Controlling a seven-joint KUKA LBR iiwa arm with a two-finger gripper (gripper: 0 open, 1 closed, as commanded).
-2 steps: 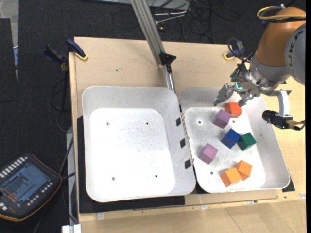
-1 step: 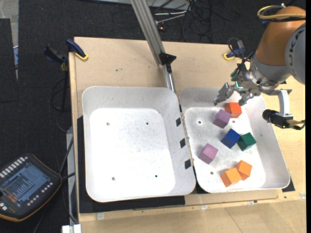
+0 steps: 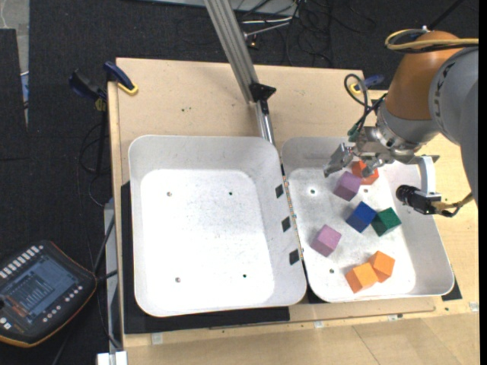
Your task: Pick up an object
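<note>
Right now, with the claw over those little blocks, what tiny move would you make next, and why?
Probably lower straight down a little. The gripper hangs over the purple block at the back of the right bin, with a red-orange block close beside it, so a sideways move could knock that.

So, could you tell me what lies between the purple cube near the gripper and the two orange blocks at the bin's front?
In the camera view, a second purple cube lies between the upper purple cube and the orange blocks.
</note>
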